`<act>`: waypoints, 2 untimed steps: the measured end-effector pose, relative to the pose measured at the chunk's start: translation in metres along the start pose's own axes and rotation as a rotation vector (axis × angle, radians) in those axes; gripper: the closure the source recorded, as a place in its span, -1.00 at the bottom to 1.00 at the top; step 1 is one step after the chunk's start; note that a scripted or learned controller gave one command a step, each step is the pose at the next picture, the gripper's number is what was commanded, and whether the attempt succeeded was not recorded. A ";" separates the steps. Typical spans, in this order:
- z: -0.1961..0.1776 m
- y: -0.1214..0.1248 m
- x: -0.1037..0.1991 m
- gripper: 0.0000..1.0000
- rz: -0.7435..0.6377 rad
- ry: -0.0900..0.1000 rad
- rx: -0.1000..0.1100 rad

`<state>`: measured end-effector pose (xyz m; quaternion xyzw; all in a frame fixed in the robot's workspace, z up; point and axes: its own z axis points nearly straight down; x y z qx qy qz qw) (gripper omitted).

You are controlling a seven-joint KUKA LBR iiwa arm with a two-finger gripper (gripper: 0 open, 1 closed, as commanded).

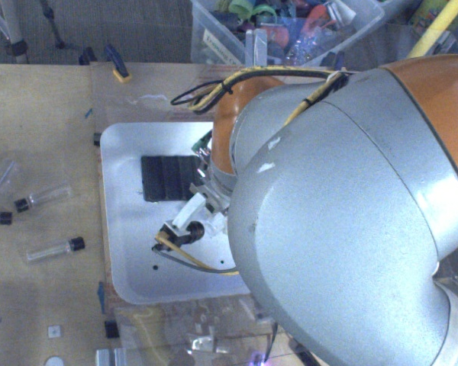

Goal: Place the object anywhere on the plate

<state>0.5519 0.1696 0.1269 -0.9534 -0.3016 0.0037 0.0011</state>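
Observation:
A flat black square plate (166, 178) lies in the upper middle of the white bin (122, 235), its right edge running under my arm. My gripper (208, 180) hangs low over the bin just right of the plate, mostly covered by the grey and orange wrist. A small green sliver (205, 139) peeks out beside the wrist, above the plate's right corner; I cannot tell what it is.
The arm's bulky grey body (343, 227) covers the right half of the view. Several clear vials with black caps (53, 248) lie on the bench left of the bin. A clear tub of coloured items (290, 14) stands at the back.

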 end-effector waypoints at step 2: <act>-0.076 0.032 0.089 1.00 0.017 0.002 -0.002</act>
